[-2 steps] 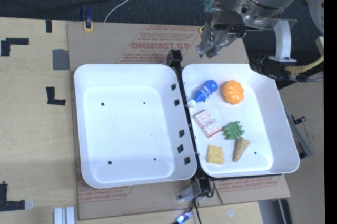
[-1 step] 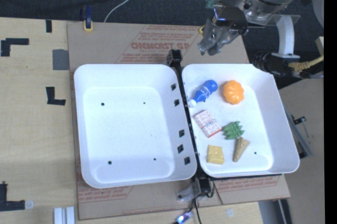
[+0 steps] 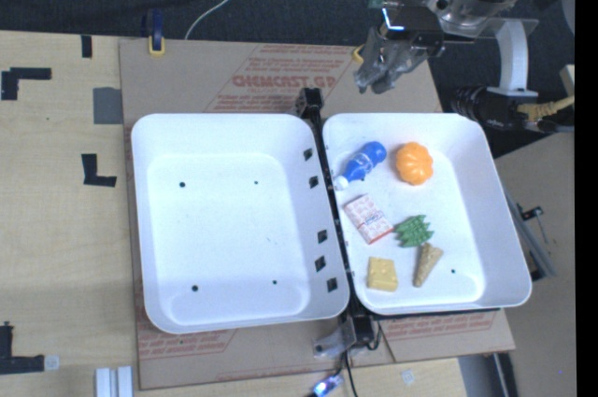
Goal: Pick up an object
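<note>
Two shallow white bins sit side by side on a brown cardboard sheet [image 3: 280, 77] laid over the bench: the left bin [image 3: 149, 227] and the right bin [image 3: 486, 236], joined along a black hinge strip between them. In the right bin, a blue bottle [image 3: 363, 162] lies on its side near the dividing wall, its long axis slanting from the white cap at lower left up to its blue base at upper right. Just beside it to the right rests an orange pumpkin-like toy [image 3: 414, 163], apart from the bottle. Below the bottle lies a small red-and-white packet [image 3: 367, 219], tilted on the bin floor. Further right is a green leafy toy [image 3: 411, 230], and just below it a tan cone [image 3: 427, 263], with its narrow tip pointing down and left. A yellow block [image 3: 381, 274] lies near the front wall, beside the cone. The gripper [image 3: 378, 73] hangs above the cardboard beyond the right bin's far rim, well apart from every object; whether it is wide or narrow cannot be told, and nothing is seen in it.
</note>
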Robot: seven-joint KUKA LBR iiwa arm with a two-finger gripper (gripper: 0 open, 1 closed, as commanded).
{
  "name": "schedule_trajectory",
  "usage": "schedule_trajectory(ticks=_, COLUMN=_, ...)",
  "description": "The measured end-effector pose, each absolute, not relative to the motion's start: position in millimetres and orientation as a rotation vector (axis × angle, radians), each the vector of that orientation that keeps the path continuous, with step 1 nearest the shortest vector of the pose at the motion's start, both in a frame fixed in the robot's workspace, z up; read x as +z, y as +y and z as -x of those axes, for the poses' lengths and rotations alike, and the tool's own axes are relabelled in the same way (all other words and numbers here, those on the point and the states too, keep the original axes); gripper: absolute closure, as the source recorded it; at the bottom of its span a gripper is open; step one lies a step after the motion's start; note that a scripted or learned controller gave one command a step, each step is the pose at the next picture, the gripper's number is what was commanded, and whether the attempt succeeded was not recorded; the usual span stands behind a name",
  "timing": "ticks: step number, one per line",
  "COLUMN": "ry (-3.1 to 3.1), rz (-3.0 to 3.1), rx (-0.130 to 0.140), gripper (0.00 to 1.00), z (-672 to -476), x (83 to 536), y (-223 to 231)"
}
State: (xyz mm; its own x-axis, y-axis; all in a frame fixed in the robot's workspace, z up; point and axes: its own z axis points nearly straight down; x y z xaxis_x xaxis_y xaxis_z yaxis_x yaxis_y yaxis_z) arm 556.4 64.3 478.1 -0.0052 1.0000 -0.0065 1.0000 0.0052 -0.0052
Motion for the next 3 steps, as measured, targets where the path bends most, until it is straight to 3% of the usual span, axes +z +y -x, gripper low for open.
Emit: schedule_trajectory(ticks=3, ry=2.228, rz=-2.214, rx=-0.017, gripper=1.00, z=-557.3, x=507.2, y=65.1)
